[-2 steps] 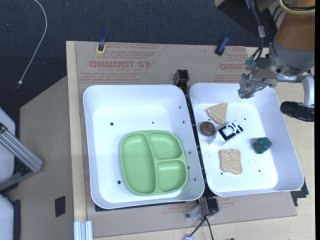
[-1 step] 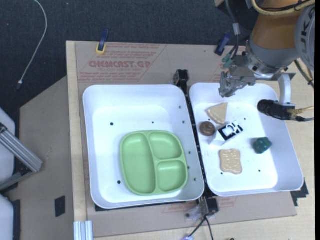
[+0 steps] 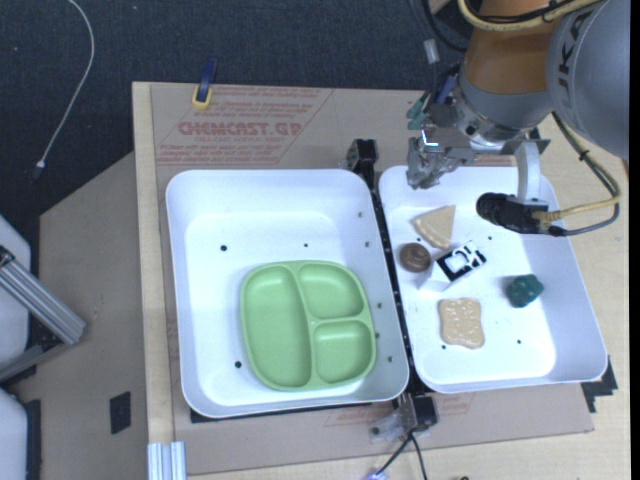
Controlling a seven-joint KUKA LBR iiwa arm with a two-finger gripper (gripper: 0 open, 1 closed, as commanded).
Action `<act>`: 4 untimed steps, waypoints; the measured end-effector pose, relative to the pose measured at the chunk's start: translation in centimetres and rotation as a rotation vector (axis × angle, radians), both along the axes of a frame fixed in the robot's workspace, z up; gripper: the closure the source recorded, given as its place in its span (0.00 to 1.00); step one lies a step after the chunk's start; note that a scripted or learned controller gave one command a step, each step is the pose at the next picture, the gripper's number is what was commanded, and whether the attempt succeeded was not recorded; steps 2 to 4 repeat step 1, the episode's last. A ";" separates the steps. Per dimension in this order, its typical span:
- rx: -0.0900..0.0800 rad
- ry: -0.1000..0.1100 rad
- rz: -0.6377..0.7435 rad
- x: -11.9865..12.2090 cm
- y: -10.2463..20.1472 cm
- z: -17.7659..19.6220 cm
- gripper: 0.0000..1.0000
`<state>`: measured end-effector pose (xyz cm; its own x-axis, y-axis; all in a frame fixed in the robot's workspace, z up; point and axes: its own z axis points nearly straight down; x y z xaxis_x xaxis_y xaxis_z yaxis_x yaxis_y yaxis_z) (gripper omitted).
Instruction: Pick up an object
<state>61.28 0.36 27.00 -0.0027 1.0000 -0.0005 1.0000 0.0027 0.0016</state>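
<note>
Gripper [image 3: 428, 171] hangs over the right bin's [image 3: 575, 363] far left corner; whether open or closed cannot be told. Nearest candidate — the wedge [image 3: 436, 227], just below it toward the bin's left edge. Judged light, soft, likely foam — take it across the flat sides, gently.

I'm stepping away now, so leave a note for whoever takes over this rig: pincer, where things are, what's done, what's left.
Pincer: low over the far left corner of the right bin, nothing seen in it; finger state unclear.
Right bin holds a tan wedge, brown disc, black-and-white piece, teal lump and toast-like slab.
Left bin holds a green divided plate.
Done: nothing lifted.
Left: grasp and lift one object; the wedge lies nearest.
</note>
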 end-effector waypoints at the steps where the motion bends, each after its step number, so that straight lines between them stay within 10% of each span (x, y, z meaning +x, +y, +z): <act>1: 0.001 0.002 0.001 0.3 5.5 -0.8 1.00; 4: 0.001 0.002 0.001 0.3 5.5 -0.8 1.00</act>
